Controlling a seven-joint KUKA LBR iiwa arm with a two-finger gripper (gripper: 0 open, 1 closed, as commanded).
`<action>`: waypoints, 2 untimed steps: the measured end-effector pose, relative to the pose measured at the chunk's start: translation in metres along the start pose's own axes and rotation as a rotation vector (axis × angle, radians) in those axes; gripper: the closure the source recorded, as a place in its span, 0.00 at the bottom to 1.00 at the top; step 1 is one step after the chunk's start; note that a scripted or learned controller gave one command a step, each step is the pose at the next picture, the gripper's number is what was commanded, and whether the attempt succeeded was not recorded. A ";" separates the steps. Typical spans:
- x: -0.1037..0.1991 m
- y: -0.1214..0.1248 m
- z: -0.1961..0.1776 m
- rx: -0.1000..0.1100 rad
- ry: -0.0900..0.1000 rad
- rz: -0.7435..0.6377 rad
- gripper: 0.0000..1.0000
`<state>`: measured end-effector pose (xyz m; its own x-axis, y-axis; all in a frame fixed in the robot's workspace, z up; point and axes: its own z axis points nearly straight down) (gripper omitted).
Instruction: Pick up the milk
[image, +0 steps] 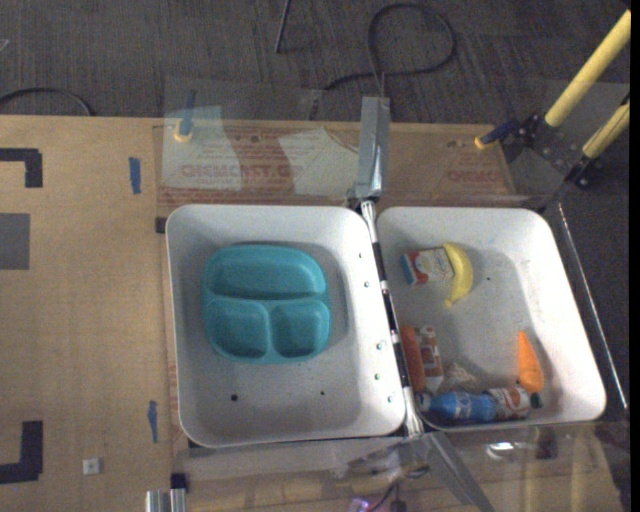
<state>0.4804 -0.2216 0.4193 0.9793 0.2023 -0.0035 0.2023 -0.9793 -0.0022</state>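
Note:
The milk (428, 266) is a small white carton with red and blue print. It lies on its side in the right bin (560, 260), near the bin's back left corner. A yellow banana (459, 272) lies right against the carton's right end.
Also in the right bin are an orange carrot (529, 362), a blue bottle (468, 406) along the front wall, and an orange-red box (424, 357) by the left wall. The left bin (190, 330) holds a teal divided plate (266, 301). Yellow-handled clamps (590, 75) stand at the back right.

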 end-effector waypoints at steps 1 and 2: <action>0.000 0.000 0.004 0.000 0.000 0.000 1.00; -0.001 0.002 -0.015 -0.002 0.003 0.001 1.00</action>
<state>0.4799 -0.2235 0.4347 0.9796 0.2009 -0.0002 0.2009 -0.9796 0.0001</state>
